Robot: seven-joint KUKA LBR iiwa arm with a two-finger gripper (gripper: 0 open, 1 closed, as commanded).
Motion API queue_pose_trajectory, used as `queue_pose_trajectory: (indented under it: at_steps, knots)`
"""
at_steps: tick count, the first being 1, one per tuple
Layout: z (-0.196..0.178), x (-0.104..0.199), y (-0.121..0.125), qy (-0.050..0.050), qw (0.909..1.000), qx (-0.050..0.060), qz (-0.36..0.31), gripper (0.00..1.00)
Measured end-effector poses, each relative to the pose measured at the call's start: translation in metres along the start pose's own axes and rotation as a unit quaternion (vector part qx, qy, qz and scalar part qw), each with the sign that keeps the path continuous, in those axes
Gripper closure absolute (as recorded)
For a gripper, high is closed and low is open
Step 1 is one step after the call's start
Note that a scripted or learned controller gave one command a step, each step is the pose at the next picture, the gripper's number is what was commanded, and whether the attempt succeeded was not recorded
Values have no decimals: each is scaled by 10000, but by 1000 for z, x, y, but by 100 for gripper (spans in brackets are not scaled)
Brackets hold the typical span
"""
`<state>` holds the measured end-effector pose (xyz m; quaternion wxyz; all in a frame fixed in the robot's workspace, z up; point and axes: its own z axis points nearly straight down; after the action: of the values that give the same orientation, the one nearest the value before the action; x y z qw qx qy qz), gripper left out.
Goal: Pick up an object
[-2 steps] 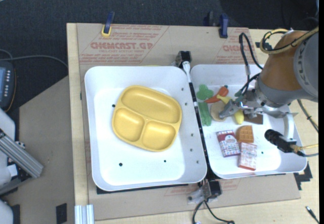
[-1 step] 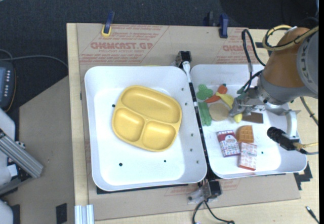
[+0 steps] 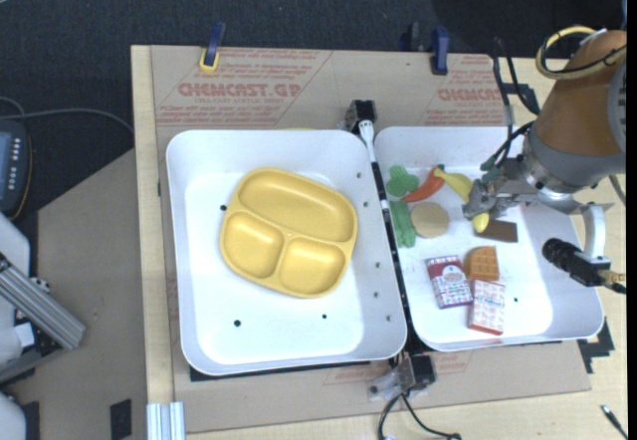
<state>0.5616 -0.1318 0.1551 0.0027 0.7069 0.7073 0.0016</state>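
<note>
In the right bin (image 3: 423, 324), red cartons (image 3: 450, 282) and a waffle (image 3: 483, 262) lie nearest, apart from the gripper (image 3: 482, 210). Farther back, its tip sits by a yellow piece (image 3: 482, 223) and brown block (image 3: 502, 230); grip state cannot be told. The left bin (image 3: 199, 329) holds a yellow divided tray (image 3: 289, 231).

Arm (image 3: 587, 110) cut off at the right edge — small yellow item (image 3: 481, 223) half-hidden beneath the gripper (image 3: 485, 201)

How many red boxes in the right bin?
2. One red box lies near the bin's middle front; the other, paler red box lies just right of it, below the waffle. The arm may hide more further right.
</note>
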Motion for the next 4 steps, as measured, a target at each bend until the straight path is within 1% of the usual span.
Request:
queue_pose_trajectory:
  at_steps: [1, 2, 3, 4]
  knots:
    - [-65, -1, 3, -2, 10000, -10, -3, 100]
    - [-70, -1, 3, 3, 10000, 15, 0, 100]
    - [-72, 43, -16, 20, 10000, 45, -15, 100]
    - [-71, 89, -31, 23, 10000, 45, -21, 100]
